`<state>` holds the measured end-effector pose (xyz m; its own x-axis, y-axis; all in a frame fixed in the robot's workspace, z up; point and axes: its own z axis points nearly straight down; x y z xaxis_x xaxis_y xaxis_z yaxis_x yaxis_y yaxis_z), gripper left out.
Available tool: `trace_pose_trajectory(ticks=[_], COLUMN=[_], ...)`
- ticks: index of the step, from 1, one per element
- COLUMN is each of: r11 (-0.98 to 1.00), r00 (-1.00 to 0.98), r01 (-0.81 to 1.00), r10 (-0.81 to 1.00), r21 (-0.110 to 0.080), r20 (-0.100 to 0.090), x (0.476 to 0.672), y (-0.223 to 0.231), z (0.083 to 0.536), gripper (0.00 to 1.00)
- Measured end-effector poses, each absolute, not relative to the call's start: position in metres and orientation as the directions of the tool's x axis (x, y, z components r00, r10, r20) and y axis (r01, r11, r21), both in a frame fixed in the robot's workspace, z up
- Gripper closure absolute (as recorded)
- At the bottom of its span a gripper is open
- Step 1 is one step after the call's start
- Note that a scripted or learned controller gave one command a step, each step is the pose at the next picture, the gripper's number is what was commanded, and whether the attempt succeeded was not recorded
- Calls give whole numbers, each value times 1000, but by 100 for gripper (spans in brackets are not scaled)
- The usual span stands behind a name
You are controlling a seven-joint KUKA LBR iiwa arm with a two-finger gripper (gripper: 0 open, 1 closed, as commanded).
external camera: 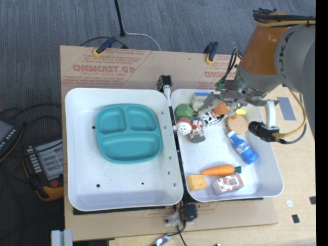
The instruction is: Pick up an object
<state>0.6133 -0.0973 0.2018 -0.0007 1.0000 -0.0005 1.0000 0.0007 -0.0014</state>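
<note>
overhead, a robot arm leans over the right-hand bin of toys

two shallow white bins sit side by side on a brown board, seen from above at a slant. the left bin (82, 137) holds a teal divided plate (129, 133) with three compartments, lying flat near the bin's middle.

the right bin (266, 181) holds a scatter of small things. near its back left corner is a green round object (184, 110). just in front of that lies a white ball with red marks (184, 128), touching or nearly touching a small reddish can-like item (197, 129). a small black-and-white toy (209, 118) lies just right of these, and a tan round disc (237, 124) lies further right. a blue and white bottle (242, 147) lies on its side toward the bin's right. at the front, an orange carrot with a green top (220, 170) lies crosswise, with a yellow block (196, 182) and a small red and grey box (227, 184) just in front of it.

the grey arm with its orange band (261, 45) reaches in from the right. its gripper (221, 105) hangs low over the back of the right bin — just above the black-and-white toy, with something orange at its tip. whether its fingers are spread or pressed together cannot be told, and nothing is clearly pinched between them.

two clamps, yellow and blue (103, 47), grip the board's far edge.
</note>
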Motion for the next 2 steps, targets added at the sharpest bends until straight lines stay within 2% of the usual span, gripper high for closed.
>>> trace_pose_trajectory(ticks=[1, 2], r11=[-2, -52], r00=[2, 52], r01=[1000, 999], r10=[1000, 999], r21=[0, 14], r20=[-1, -1], x=[597, 559], y=[-97, -106], z=[109, 89], gripper=[0, 0])
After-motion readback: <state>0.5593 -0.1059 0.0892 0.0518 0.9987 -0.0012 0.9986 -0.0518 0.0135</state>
